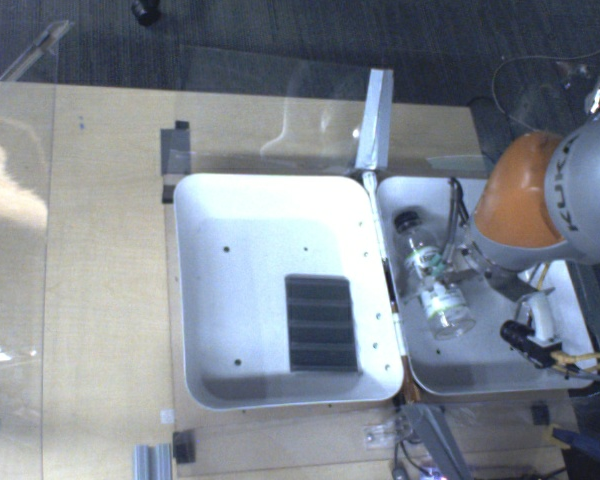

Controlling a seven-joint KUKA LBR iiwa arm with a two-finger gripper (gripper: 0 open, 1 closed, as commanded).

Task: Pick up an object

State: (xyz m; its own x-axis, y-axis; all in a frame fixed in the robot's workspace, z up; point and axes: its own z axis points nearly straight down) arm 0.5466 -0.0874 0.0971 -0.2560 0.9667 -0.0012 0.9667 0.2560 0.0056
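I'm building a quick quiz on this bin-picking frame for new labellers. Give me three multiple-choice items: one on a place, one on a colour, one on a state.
1. Where does the dark ribbed block lie?
A. In the left bin
B. In the right bin
C. On the bench outside the bins

2. What colour is the band above the arm's wrist?
A. Blue
B. Orange
C. Green

3. How does the clear plastic bottle sit?
A. Standing upright
B. Lying on its side in the right bin
C. Hanging over the bin's rim

Key: 1 A, the block rests on the floor of the left bin. 2 B, the band shows orange against the grey arm. 3 B, the bottle lies lengthwise on the floor of the right bin.
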